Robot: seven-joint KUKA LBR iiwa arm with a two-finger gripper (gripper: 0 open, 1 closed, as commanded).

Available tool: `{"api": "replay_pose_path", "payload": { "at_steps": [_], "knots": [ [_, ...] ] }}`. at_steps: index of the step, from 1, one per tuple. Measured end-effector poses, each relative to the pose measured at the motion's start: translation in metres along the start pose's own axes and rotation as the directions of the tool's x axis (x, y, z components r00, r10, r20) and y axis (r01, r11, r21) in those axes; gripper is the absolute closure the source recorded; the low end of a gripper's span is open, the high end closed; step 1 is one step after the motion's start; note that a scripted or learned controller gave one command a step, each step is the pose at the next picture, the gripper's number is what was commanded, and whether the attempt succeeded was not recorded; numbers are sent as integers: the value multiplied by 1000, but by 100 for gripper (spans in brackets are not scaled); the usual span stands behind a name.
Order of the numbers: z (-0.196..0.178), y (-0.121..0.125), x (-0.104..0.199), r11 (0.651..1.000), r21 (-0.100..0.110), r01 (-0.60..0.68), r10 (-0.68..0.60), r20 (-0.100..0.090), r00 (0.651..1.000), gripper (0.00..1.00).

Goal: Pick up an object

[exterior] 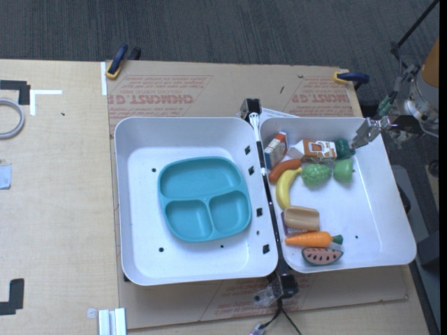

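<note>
Here, on the worktop [63, 208]: two white bins. Left bin [133, 208]: one teal divided tray [204, 198]. Right bin [380, 201]: one banana [283, 185], upright along the divider; one carrot [309, 239], long axis left-right, green tip right; one watermelon slice [322, 256]; one bread roll [302, 218]; one sausage [285, 167]; two green vegetables [316, 174]; two small cartons [320, 149]. Gripper [364, 135] at the far right rim; whether its fingers are apart or together cannot be told.
</note>
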State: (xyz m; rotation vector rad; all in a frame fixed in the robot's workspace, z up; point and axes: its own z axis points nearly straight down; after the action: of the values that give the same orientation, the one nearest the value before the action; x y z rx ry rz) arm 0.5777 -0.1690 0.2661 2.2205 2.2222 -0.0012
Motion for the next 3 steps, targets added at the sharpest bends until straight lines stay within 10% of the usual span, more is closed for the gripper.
{"api": "replay_pose_path", "payload": {
  "at_steps": [1,2,3],
  "knots": [
    [168,49,47,1000,-12,0,0,1,1000,0],
    [160,48,47,1000,-10,-2,2,1,1000,100],
    [74,3,108,1000,-1,0,0,0,1000,100]
  ]
}}
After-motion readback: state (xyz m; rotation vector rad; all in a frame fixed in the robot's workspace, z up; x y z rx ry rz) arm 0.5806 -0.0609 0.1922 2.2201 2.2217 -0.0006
